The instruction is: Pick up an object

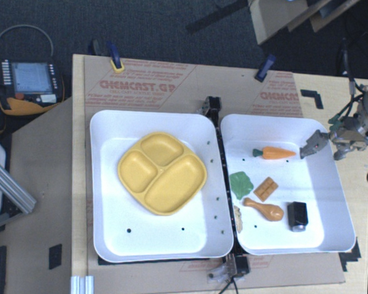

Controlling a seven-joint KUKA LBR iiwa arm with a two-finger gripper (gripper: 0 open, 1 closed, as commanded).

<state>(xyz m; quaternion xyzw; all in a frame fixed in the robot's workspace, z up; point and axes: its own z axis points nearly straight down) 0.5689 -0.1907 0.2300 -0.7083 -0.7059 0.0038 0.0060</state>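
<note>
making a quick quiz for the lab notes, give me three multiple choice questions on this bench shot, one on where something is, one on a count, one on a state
1. Where does the yellow divided plate lie?
A. in the left bin
B. in the right bin
C. on the bench outside both bins

2. How many compartments does the plate have?
A. two
B. three
C. five

3. How does the gripper stand to the toy carrot?
A. it holds the carrot lifted above the bin
B. it has set the carrot on the plate
C. it hangs beside the carrot's tip, while the carrot lies on the bin floor

Answers:
1. A, the plate rests on the floor of the left bin.
2. B, two small sections and one large one show.
3. C, the carrot lies flat in the right bin, with the gripper just to its right.
</note>
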